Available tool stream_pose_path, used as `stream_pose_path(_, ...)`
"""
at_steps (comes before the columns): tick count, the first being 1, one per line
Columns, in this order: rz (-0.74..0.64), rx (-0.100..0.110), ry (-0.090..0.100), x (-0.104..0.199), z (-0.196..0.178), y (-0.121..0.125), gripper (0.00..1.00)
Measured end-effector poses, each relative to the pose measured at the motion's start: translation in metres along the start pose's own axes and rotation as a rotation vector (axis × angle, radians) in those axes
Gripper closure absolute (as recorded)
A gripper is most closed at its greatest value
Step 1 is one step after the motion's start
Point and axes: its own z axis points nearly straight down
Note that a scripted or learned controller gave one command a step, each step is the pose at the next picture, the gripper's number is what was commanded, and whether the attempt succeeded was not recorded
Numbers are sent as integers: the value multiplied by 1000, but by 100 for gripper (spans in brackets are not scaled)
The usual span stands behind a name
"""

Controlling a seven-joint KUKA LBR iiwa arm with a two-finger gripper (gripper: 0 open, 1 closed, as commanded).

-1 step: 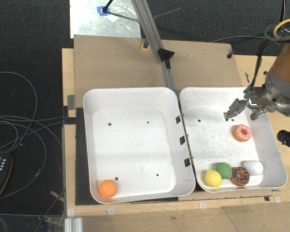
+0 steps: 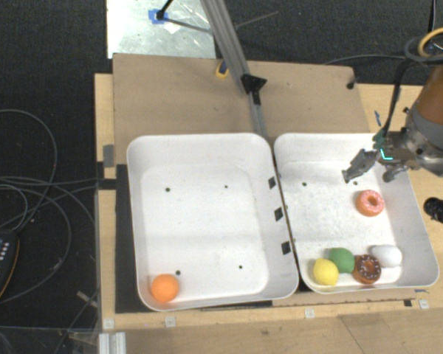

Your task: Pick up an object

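No readable labels for you here. Your gripper (image 2: 374, 167) hangs with fingers apart, holding nothing, above the pink donut (image 2: 369, 203). Count five in the right bin (image 2: 425, 253), one orange ball (image 2: 164, 287) in the left bin (image 2: 199, 144).

The arm (image 2: 437, 102) is cut off by the right edge; the chocolate donut (image 2: 367, 269) partly hides the white egg (image 2: 387, 256).

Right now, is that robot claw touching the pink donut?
Apart. In the camera view the gripper hangs over the right bin, and a strip of bare white bin floor shows between its fingers and the pink donut below them.
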Motion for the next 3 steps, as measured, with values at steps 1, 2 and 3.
stream_pose_path(1, 3, 5, 0, -7, 58, 3, 0)
stream_pose_path(2, 3, 6, 1, -7, 121, 4, 0)
stream_pose_path(3, 2, 5, 1, -7, 174, 3, 0)
